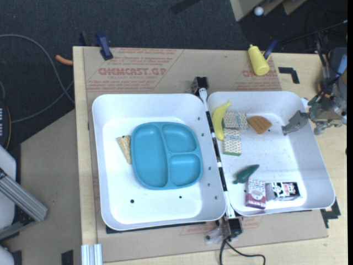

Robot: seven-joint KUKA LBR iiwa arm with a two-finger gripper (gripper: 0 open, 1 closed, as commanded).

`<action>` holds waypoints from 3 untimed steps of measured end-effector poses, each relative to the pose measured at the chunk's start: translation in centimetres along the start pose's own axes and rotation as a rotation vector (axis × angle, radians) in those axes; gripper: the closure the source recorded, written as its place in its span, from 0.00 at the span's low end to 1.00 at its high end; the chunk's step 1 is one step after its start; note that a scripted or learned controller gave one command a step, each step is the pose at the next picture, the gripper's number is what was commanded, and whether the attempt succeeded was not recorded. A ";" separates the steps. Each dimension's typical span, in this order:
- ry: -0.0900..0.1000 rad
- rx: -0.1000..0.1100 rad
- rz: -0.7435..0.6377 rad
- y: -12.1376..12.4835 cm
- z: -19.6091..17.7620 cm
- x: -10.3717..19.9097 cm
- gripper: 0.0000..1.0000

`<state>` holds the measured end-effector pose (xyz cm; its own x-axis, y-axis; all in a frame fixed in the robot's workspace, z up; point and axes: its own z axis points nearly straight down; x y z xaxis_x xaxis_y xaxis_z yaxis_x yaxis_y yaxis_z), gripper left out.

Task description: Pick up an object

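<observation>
1. Gripper (300, 121) sits at right bin (320, 170) far rim, above bin floor; nothing between fingers. Open or closed: can't tell at this res.
2. Pickable items all in right bin: banana (220, 118) by divider, sponge (232, 143), brown piece (259, 124) nearest gripper, green item (245, 173), two cartons (273, 192) at near edge.
3. Left bin (110, 148) holds blue tray (166, 154), cracker (124, 146) tucked beside it.
4. Judgement: no grasp yet; brown piece is likeliest target.
</observation>
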<state>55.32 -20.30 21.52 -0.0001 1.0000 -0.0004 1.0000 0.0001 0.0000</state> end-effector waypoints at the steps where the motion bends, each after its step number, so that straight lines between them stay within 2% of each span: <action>1: 0.002 0.002 -0.002 0.8 3.1 7.4 0.00; 2: 0.001 0.001 0.000 -3.5 13.1 10.2 0.00; 3: 0.002 0.003 0.001 -7.2 13.1 10.2 0.00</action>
<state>48.08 -10.12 8.42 0.0006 1.0000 0.0013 1.0000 -0.0006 -0.0026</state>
